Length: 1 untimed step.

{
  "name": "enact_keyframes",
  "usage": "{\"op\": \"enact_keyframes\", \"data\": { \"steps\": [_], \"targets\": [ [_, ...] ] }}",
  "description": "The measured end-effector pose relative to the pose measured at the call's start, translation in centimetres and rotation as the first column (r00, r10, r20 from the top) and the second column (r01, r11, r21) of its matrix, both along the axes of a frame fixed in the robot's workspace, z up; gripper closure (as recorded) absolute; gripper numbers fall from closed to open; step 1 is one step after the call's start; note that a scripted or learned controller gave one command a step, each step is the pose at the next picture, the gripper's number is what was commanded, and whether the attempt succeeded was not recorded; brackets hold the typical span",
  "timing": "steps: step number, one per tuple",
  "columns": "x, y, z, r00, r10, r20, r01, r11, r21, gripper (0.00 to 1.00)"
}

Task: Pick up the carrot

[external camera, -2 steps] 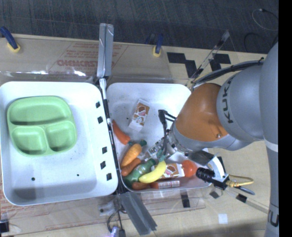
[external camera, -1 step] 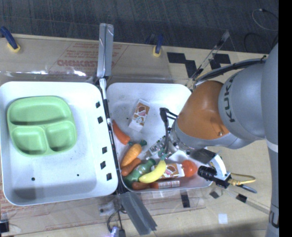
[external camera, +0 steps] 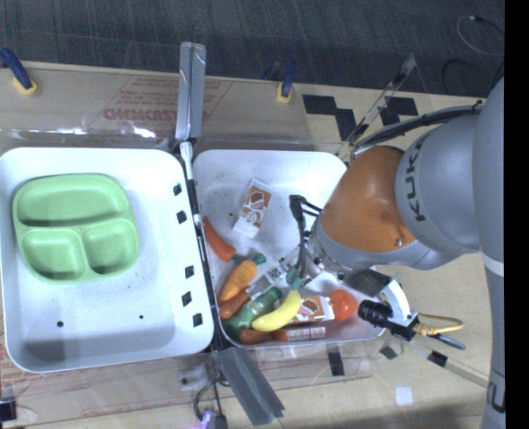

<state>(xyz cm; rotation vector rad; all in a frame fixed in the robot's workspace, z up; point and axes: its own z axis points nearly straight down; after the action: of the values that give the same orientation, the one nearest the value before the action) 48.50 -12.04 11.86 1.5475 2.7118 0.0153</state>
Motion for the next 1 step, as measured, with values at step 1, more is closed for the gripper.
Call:
{"op": "enact_keyframes", "data": {
  "steps": [1],
  "targets": [
    [-0.79, -3.56, 4.5, 0.999, -0.049, -0.022, 0.049, 0.999, 0.001, 0.0]
  ]
}}
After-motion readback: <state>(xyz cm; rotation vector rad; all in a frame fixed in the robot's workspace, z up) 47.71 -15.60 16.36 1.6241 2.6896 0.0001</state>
